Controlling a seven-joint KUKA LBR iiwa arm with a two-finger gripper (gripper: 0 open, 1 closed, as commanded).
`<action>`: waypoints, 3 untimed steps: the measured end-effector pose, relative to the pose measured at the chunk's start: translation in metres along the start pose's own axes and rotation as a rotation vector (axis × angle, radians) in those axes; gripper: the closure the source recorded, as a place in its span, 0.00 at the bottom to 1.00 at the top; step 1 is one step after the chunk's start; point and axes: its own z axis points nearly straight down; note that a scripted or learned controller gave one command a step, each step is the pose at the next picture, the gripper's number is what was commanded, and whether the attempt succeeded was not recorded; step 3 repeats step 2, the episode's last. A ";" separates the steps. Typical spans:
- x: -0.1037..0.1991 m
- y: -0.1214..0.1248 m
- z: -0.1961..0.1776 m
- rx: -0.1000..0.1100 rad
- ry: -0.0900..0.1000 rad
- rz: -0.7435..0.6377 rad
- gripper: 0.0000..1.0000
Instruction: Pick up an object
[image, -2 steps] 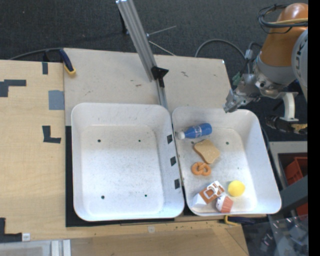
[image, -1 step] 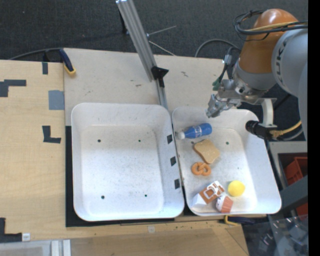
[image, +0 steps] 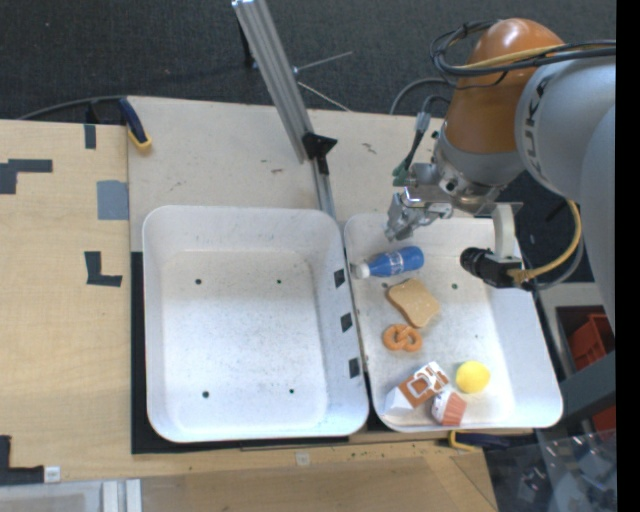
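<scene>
My gripper (image: 402, 226) hangs over the far left corner of the right bin (image: 520, 330), just above a blue bottle with a white cap (image: 392, 264) that lies on its side. Nothing shows between the fingers. Nearer the front of that bin lie a slice of toast (image: 413, 302), an orange pretzel (image: 402, 338), a yellow ball (image: 472, 377), and a small orange and white carton (image: 424, 385) with a small red and white piece (image: 449, 407) beside it.
The left bin (image: 160, 300) sits beside the right one, sharing a raised rim. A slanted metal pole (image: 290, 100) rises from the bench behind the bins. A black cable fitting (image: 488, 266) hangs off the arm over the right bin's far side.
</scene>
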 end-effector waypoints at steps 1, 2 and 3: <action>0.062 -0.015 0.009 0.001 0.000 -0.001 1.00; 0.116 -0.036 0.018 0.002 -0.001 0.000 1.00; 0.116 -0.036 0.018 0.002 -0.001 0.000 1.00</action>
